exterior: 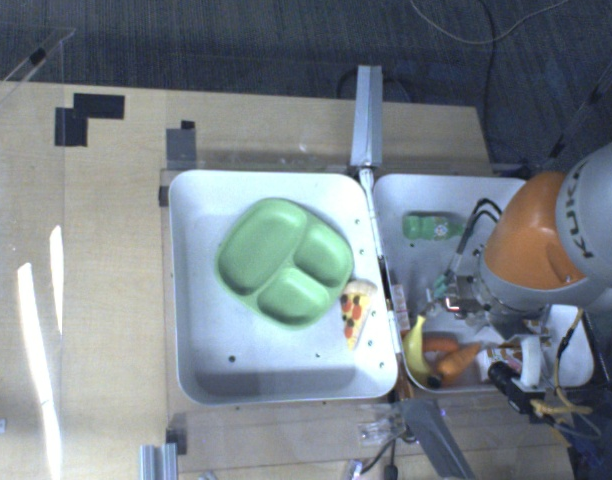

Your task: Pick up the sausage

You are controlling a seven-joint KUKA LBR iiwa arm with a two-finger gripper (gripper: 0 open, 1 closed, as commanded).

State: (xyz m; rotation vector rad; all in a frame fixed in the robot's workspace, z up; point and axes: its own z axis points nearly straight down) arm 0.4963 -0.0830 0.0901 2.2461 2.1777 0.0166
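Sausage is lying in right bin, touching banana, just below gripper; its opening width is not discernible.

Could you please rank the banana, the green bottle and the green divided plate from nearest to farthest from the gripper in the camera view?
Gripper, in the right bin:
1. Banana, just left of it, same bin.
2. Green bottle, at that bin's far side.
3. Green divided plate, in the left bin.

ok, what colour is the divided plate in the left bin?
Light green; the divided plate shows plainly in the camera view.
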